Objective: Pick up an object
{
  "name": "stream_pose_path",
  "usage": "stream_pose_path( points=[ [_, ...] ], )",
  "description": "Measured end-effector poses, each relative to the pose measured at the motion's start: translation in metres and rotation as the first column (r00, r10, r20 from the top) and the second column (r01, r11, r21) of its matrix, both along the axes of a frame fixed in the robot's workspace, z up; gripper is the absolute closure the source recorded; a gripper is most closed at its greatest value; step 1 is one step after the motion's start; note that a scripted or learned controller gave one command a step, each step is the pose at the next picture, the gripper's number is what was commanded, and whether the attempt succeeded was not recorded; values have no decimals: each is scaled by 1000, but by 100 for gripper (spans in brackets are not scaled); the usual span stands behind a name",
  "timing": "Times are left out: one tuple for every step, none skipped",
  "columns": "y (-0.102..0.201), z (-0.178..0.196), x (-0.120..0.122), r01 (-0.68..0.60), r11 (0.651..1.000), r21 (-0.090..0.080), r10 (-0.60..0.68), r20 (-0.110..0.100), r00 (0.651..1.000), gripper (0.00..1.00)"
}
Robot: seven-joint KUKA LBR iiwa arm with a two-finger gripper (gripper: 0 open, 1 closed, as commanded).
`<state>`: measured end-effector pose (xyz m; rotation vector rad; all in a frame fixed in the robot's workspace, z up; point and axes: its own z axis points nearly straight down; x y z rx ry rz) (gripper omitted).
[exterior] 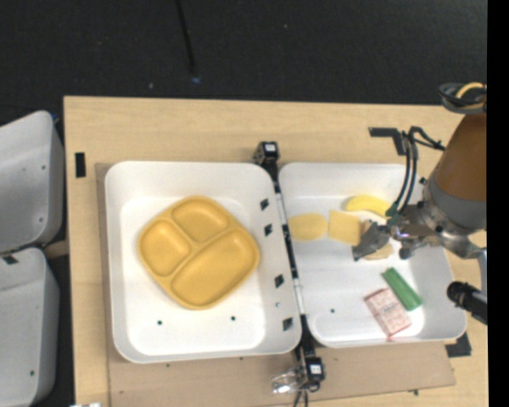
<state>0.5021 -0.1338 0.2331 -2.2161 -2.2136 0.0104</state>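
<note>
White plastic fills the foreground: two shallow bins sit side by side on the counter (85, 134), and we work from the near edge back. Nearest us in the right bin (322, 329) lies a small pink-and-white packet (388, 311), flat on the floor of the bin, with a green stick-shaped item (402, 287) just beyond it, lying at a slant. Further in, the pincer (375, 242) hangs low over the bin, at the end of the grey arm with its orange band, reaching in from the right. Whether the pincer is apart or together we cannot tell; the dark metal there blurs into one shape, and we see nothing plainly held. It sits right beside a pale yellow block (344, 227), with a round yellow piece (306, 226) to that block's left and a banana-like yellow piece (367, 204) just behind. In the left bin (119, 227) rests a yellow divided tray (199, 251), well apart from the arm.

We judge the step in hand to be the approach and descent onto a target, likely the pale yellow block or something under the pincer. Next, we would need it centred over one item, closed firmly, then lifted straight up clear of its neighbours.
</note>
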Motion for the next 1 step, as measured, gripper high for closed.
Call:
stream_pose_path(
  points=[
    [0,5,2,-3,1000,-2,3,12,1000,0]
  ],
)
